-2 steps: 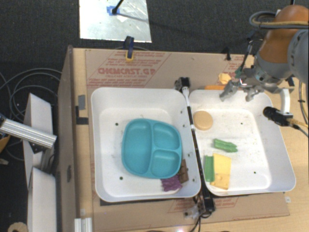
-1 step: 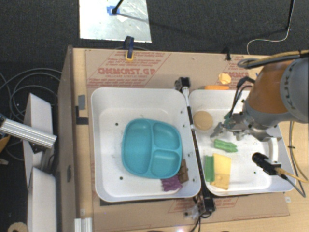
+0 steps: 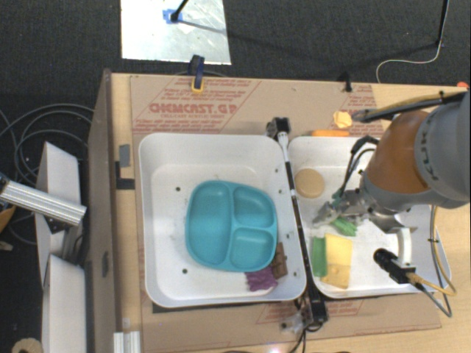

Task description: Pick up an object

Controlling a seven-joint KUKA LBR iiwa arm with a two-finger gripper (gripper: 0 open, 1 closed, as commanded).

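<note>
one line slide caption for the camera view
Arm's hand low in right bin over yellow sponge; teal divided plate in left bin.

Teal plate (image 3: 232, 226), yellow-green sponge (image 3: 333, 259)
</note>
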